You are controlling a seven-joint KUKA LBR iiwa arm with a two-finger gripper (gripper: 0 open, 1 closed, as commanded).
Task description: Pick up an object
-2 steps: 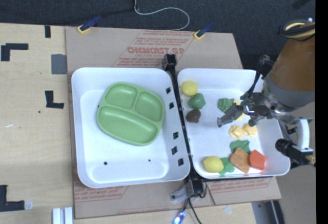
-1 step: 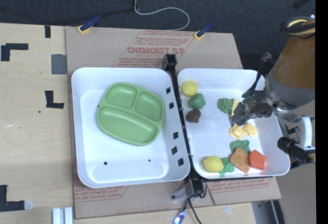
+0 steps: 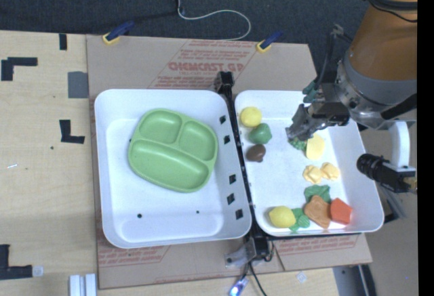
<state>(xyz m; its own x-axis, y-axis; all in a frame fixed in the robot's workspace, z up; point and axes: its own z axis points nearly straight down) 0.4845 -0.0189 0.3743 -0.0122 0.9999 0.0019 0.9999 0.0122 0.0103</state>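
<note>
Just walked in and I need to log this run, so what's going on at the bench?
The robot arm is reaching into the right bin, which holds a scatter of small toy foods. Its hand is low over the upper part of that bin, beside a pale yellow piece. I can't tell whether it has gripped anything. The left bin holds a green divided plate, untouched.

arm (image 3: 383, 30) cut off at right edge
</note>
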